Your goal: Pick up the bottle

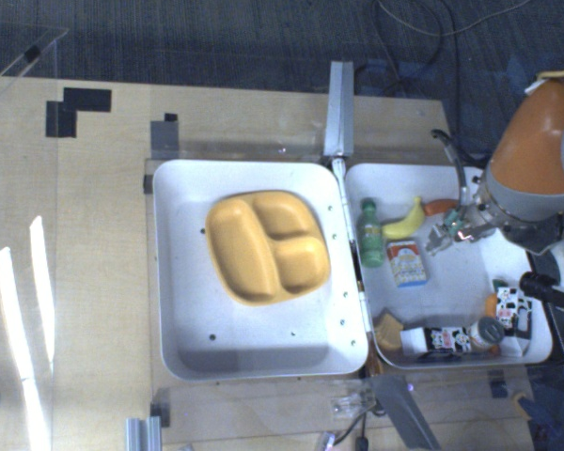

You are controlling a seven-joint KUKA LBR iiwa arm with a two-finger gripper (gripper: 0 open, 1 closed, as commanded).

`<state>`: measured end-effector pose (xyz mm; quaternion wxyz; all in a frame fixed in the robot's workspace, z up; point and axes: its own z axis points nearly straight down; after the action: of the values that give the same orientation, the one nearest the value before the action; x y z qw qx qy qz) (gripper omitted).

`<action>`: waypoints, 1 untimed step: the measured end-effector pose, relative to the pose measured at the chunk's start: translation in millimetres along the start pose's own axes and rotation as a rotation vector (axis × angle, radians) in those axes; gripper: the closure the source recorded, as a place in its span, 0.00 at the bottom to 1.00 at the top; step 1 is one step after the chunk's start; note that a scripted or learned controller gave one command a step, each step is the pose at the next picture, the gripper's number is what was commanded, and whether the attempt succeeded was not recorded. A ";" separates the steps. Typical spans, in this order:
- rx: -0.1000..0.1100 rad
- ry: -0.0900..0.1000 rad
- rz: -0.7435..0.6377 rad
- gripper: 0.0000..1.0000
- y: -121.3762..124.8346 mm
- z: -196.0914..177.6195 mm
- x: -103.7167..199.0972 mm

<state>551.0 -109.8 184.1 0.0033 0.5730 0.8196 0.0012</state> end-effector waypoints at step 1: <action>0.000 0.000 0.000 0.00 0.0 0.1 0.1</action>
<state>550.9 -109.7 184.0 0.0031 0.5728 0.8197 0.0012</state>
